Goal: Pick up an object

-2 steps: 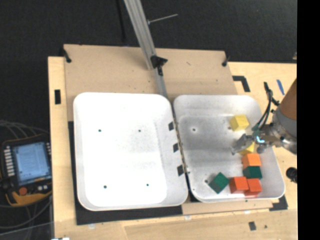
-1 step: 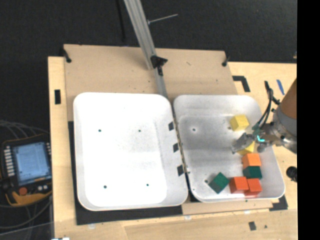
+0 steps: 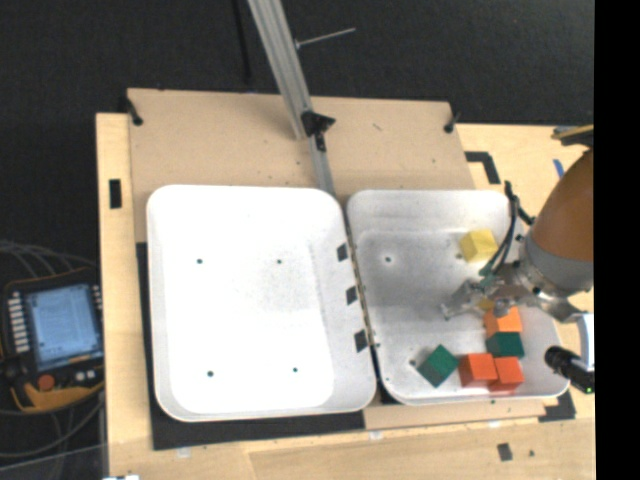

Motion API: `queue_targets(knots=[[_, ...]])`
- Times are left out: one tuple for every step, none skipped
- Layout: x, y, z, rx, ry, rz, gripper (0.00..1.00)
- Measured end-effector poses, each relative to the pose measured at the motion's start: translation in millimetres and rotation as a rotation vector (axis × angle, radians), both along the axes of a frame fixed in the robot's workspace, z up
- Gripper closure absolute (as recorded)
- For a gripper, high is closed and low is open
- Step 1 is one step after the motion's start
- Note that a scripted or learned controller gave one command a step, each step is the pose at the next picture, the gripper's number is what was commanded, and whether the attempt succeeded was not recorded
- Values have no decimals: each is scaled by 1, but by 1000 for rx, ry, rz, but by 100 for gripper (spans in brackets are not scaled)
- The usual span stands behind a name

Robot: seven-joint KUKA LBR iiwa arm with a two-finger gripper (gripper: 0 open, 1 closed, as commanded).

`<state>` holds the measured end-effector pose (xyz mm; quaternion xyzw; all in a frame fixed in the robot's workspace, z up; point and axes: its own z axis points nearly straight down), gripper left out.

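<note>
We see a light wooden bench (image 3: 115, 268) with a tan board (image 3: 220, 138) laid across its back part. Two shallow white bins sit directly on it, side by side and touching along their inner edges. The left bin (image 3: 165, 298) is the larger in view; the right bin (image 3: 400, 228) lies just beside it. A dark mat (image 3: 160, 433) shows under the left bin's front edge. A slanted metal pole (image 3: 285, 63) meets the board at the back, near the gap between the bins.
</note>
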<state>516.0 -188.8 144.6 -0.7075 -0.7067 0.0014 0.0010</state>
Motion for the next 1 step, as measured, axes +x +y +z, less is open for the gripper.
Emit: queue_targets(knots=[[8,0,-16,-3,-26,6,0]])
